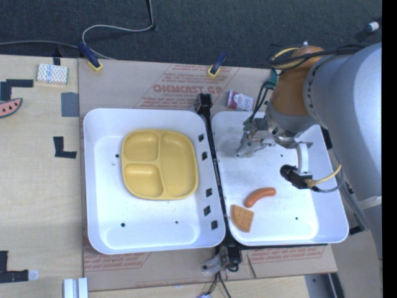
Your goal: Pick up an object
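Observation:
An orange sausage (259,196) lies in the right bin (322,228), toward its front middle. Just in front of it rests a small tan waffle-like square (242,218). My gripper (246,149) hangs over the back left part of the right bin, well behind the sausage, its grey fingers pointing down toward the bin floor. I see nothing between the fingers. In the left bin (102,222) sits a yellow divided plate (159,164).
A small red and white packet (239,100) lies on the cardboard behind the right bin. A black divider (208,160) with clips runs between the bins. The arm's grey body and orange band (298,85) cover the right bin's back right corner.

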